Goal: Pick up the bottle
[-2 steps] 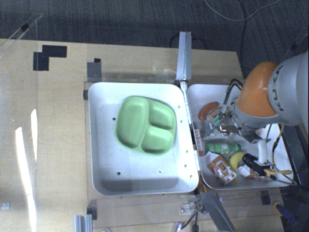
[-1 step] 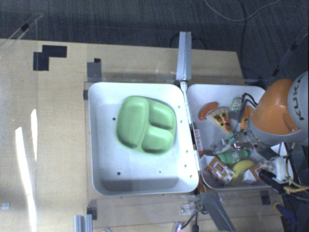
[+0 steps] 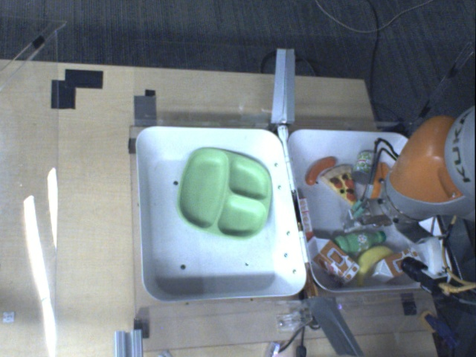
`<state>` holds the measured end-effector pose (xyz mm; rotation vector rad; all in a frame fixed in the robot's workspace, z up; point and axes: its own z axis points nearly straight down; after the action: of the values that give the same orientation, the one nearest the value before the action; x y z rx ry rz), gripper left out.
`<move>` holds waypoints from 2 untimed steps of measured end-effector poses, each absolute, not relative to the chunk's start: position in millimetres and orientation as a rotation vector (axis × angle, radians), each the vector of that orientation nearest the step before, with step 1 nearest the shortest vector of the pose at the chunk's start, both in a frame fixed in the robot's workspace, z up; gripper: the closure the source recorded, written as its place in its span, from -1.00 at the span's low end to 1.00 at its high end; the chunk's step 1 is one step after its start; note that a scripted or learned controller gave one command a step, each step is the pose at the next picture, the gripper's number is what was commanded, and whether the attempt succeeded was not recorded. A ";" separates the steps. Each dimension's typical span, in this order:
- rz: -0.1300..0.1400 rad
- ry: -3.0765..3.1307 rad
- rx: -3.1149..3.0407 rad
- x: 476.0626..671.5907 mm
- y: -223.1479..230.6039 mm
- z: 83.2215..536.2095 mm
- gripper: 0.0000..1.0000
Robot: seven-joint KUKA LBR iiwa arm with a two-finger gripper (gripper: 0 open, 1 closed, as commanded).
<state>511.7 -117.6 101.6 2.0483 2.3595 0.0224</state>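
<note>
Left bin (image 3: 149, 222): holds one green divided tray (image 3: 224, 191), lying upside down near the bin's middle, three humped compartments showing.

Right bin (image 3: 299, 162): a cluster of small items. In the upper part a red sausage (image 3: 321, 169) lies beside a pizza slice (image 3: 341, 182), the two touching or nearly so. A small pale can or jar (image 3: 364, 160) stands near the far wall, partly behind the arm's cabling.

Bottle (image 3: 358, 239): green, with a pale label, lying on its side in the lower half of the right bin. Its long axis runs roughly left to right across the view, tilted slightly. Which end is the cap cannot be told at this sharpness. It rests just above a yellow banana (image 3: 374, 259) and up and to the right of a brown-and-white carton (image 3: 335, 260).

Gripper (image 3: 366, 216): reaching in from the right beneath the orange band of the arm (image 3: 425, 171). The finger hardware sits directly above the bottle in the view, very close to its upper side. Whether the fingers are spread or closed, and whether they touch the bottle, cannot be told.
</note>
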 end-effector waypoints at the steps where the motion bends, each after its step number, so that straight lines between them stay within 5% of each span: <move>1: 0.022 2.359 2.049 511.6 -117.8 101.6 -1.00; 2: 0.013 2.331 2.087 491.9 -162.6 89.5 -1.00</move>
<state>491.9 -162.6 89.5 2.0867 2.3312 0.0133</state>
